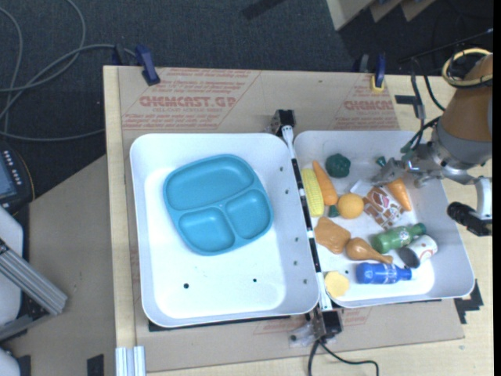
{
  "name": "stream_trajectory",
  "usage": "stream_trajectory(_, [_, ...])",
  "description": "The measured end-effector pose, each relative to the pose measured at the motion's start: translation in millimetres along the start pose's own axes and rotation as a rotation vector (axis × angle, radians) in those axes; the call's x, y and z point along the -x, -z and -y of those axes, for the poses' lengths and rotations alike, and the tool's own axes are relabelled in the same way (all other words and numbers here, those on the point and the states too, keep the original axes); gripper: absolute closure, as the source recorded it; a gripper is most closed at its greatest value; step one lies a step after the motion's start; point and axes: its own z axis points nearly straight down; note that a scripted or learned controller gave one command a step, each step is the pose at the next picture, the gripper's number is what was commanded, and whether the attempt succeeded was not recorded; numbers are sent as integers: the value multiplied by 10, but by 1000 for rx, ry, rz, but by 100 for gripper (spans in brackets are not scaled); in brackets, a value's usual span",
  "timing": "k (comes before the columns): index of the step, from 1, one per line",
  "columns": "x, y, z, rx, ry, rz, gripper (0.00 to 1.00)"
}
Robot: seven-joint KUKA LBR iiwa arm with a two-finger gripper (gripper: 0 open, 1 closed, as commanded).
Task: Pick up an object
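Over the right bin (446,280), the gripper (401,171) hovers just above an orange carrot (399,194) lying diagonally; whether anything is grasped, I cannot tell.

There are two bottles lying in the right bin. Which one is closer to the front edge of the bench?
The blue bottle. It lies at the front of the right bin, beside the yellow round piece. The green bottle lies farther back, toward the arm.

Blue sectioned plate (217,214) in white bin (149,233); yellow corn (313,192), blue bottle (381,273)
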Motion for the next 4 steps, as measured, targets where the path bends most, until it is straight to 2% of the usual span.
stream_trajectory(1, [-54,-39,89,11,-5,2,0])
stream_trajectory(2, [-99,-17,654,17,-8,3,0])
stream_trajectory(3, [-422,-163,166,-18,4,-8,0])
stream_trajectory(4, [-398,-67,192,-20,-1,-7,100])
